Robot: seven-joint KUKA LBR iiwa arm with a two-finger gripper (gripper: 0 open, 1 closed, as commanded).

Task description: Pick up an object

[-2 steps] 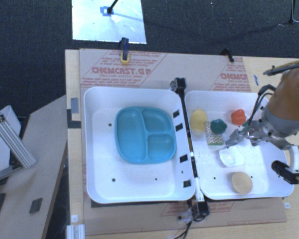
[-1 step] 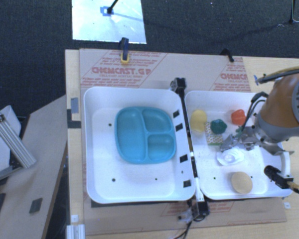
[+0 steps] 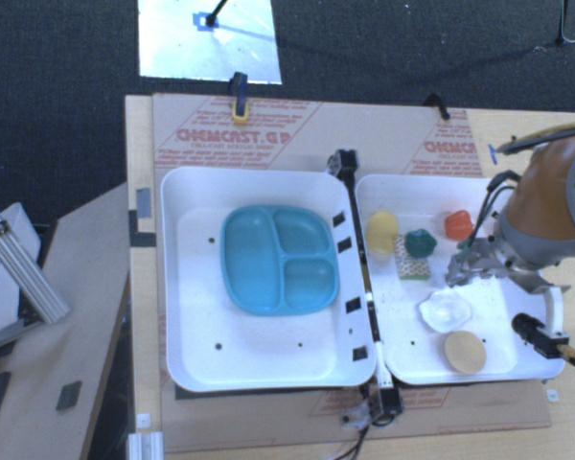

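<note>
Right now the jaws (image 3: 463, 268) hang over the right bin (image 3: 402, 367), just above the clear cup (image 3: 446, 309)
Whether the jaws are spread or clenched I cannot tell, since the tips are a small dark blur under the grey wrist, and nothing shows between them. The cup lies just beside them at about seven o'clock, nearer than anything else, so it looks the likely pick; it is roundish, with no clear long axis. At six o'clock beyond the cup lies the tan disc (image 3: 465, 352). At twelve o'clock sits the orange piece (image 3: 458, 224), at ten o'clock the teal lump (image 3: 420, 242), and past that the yellow fruit (image 3: 381, 227). In the left bin (image 3: 187, 353) rests a blue plate (image 3: 276, 260), well apart at nine o'clock
</note>
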